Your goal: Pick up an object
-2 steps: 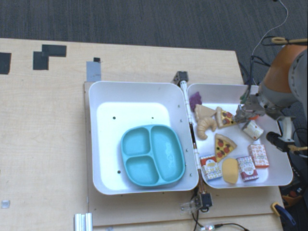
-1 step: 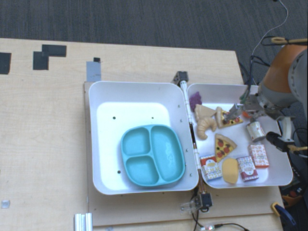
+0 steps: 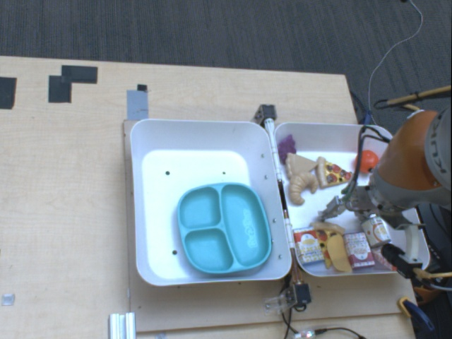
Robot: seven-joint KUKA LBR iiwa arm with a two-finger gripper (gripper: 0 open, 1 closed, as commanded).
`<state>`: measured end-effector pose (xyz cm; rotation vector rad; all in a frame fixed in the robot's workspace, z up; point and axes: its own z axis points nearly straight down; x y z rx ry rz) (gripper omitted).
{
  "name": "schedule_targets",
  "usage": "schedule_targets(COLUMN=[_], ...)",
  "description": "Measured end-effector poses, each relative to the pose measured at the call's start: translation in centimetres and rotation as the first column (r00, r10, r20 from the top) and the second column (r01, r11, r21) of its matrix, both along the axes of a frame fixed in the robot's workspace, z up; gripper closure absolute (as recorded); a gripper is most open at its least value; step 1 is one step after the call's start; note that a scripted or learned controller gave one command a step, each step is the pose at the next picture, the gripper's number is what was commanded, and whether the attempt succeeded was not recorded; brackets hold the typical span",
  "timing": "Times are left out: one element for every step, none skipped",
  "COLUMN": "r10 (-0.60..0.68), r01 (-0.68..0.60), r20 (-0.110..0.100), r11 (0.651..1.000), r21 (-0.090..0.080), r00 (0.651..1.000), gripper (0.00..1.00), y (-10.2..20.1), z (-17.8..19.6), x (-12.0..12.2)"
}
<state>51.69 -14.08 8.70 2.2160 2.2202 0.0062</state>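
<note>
The right bin holds a purple piece, a tan toy figure, a pizza-slice toy, an orange ball, a yellow banana and two red-and-white cartons. My gripper hangs low in the middle of this bin, just above the banana and right of the tan figure. The grey wrist and orange band rise behind it and cover the bin's right side. Nothing is visibly lifted.
In the left bin lies a blue divided plate, toward the near right corner. A metal clamp sits between the bins at the back. Dark tape patches mark the wooden bench at the far left.
</note>
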Motion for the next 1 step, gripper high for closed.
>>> schedule_targets(r10=[0.004], r01=[-0.004], r20=[0.000], r11=[1.000], r21=[-0.001], r00=[1.000], gripper=[0.00], y=[-1.17], z=[-0.10], x=[7.70])
